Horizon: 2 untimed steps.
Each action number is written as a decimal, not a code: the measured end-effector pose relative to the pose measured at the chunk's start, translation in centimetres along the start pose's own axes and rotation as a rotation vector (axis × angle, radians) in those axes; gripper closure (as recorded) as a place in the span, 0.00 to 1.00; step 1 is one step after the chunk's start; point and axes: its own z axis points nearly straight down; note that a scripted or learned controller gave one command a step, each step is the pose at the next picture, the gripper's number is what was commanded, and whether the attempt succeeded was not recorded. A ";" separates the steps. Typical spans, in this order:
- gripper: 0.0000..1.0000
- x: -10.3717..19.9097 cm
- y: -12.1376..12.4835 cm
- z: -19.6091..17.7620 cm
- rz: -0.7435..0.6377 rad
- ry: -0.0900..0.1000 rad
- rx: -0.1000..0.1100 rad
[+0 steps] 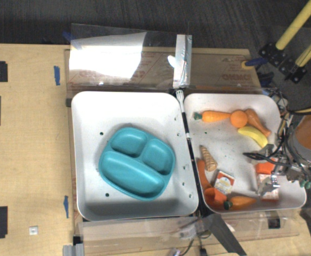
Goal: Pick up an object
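Note:
The right bin (227, 143) holds several toy foods. A carrot (218, 116), an orange ball (238, 118) and a yellow banana (253, 136) lie along its back. A tan cone-shaped piece (209, 159), a small carton (223, 182) and a second carrot (242, 200) lie toward the front. My gripper (270, 169) hangs low over the bin's right front corner, right by a red-orange block (264, 168) and a pale packet (268, 192). Whether it touches either of them I cannot tell.
The left bin (91, 116) holds a teal divided plate (137, 161). A clear plastic sheet (107, 57) lies behind the bins. The orange-banded arm (310, 137) and its cables stand over the right rim. Yellow bars (302, 15) cross the top right.

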 end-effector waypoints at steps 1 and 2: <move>0.00 -7.9 4.5 1.5 0.054 0.015 -0.005; 0.00 -11.1 10.0 1.5 0.050 0.014 -0.006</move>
